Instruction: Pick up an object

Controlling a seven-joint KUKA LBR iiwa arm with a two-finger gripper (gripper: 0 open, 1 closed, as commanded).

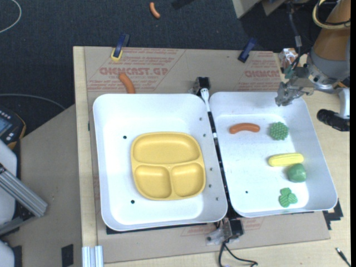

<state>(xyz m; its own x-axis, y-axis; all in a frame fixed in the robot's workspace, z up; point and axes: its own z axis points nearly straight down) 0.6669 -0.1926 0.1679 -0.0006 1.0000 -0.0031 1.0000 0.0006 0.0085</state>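
Dark carpet floor (67, 15) surrounds a cardboard-topped bench (167, 65) held by clamps (118, 47).

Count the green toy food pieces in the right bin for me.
3: a spiky green ball near the far side, a smooth green piece beside the yellow corn, and a leafy green piece at the near edge.

- I see even, fairly bright overhead light, with the two white bins (105, 149) close to washed out.
- Shadows are soft and short, tucked under the bin rims.
- The dark floor (55, 15) stays dim and grainy.
- The gripper (286, 96) looks slightly blurred; the toy food stays reasonably sharp.
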